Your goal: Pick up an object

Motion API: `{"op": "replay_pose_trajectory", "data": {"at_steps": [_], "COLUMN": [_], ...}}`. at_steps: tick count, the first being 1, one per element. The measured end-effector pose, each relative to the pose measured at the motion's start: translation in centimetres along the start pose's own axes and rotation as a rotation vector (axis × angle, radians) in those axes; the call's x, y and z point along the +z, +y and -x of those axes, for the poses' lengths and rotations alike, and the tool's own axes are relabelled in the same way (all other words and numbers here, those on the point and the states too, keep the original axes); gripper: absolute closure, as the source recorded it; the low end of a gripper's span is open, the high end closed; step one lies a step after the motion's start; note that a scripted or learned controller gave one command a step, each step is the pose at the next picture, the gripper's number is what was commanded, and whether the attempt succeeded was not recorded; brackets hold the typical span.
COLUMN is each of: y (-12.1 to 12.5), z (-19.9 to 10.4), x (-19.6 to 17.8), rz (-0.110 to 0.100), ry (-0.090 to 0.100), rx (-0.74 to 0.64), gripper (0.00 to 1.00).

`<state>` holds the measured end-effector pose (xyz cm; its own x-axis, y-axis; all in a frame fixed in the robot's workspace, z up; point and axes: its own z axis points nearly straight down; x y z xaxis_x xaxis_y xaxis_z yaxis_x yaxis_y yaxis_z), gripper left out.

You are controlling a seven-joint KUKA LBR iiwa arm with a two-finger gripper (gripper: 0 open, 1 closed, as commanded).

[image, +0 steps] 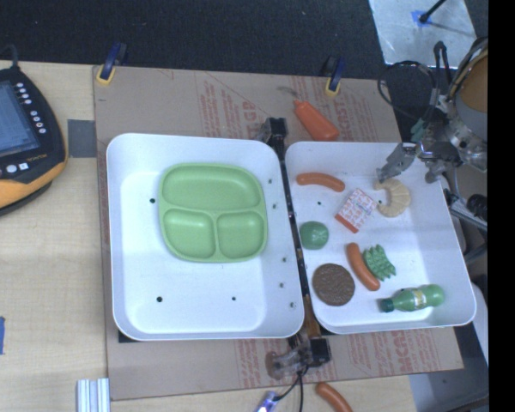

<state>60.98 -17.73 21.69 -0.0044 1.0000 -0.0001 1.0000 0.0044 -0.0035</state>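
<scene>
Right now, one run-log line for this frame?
arm: over right bin | gripper: open, above croissant | held: nothing | left bin: green plate

A pale wooden desk (pixel 34 273) is lying under a clamped brown cardboard sheet (pixel 189 101), with dark carpeted floor (pixel 197 11) showing beyond.

The wooden bench (pixel 43 273) bears a brown board (pixel 197 101). On the board sit two white bins (pixel 129 256), and what looks like a stray orange toy (pixel 315 121).
</scene>
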Motion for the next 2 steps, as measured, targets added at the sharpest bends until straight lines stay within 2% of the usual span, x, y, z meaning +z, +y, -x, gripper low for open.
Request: {"op": "replay_pose_trajectory", "data": {"at_steps": [1,2], "y": [-0.7,-0.7], "z": [-3.4,-3.2], "x": [12.6,11.5], "rz": [-0.002,-0.001], "ry": [0.0,-0.002], "rx": [-0.001,-0.004], "gripper": [0.0,1.0]}}
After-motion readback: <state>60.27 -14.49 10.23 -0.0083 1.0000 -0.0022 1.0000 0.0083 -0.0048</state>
